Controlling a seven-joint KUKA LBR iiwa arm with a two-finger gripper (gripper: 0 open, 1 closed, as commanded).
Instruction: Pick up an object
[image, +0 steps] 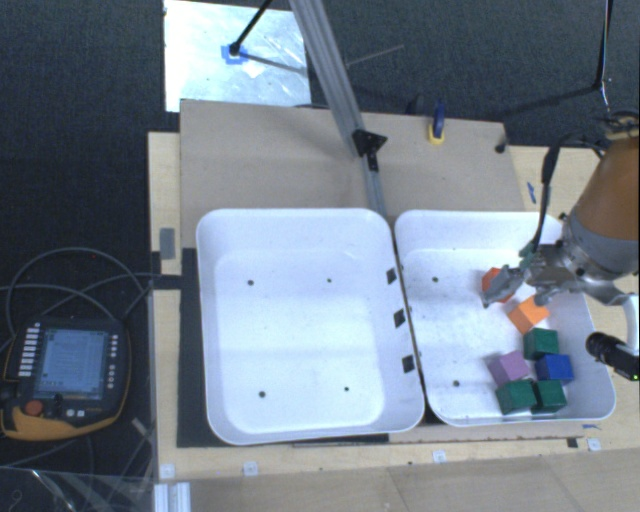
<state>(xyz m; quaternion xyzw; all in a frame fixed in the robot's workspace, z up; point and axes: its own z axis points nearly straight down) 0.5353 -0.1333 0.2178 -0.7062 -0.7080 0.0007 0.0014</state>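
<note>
Teach pendant sits off the bench's left edge on dark floor, screen up, cables looping around it. Left bin, white and shallow, sits on the bench's left half, with small dark dots on its floor. Three small black clips run along the seam where it meets the right bin, and the two bins touch side by side. A grey pole slants down from the top to the bench's far edge just above that seam, and a small yellow-blue clamp stands on the far edge near it. In the right bin all blocks crowd the right half: an orange-red block near the middle, right at the gripper fingertips (touching or just beside, cannot tell whether it's gripped), an orange block just below, then a cluster toward the near right corner: green block, purple block, blue block, two more green blocks against the near wall, all packed close. Gripper state: cannot tell, detail too small and blurred. Arm comes in over the bin's right edge, orange band visible.
</note>
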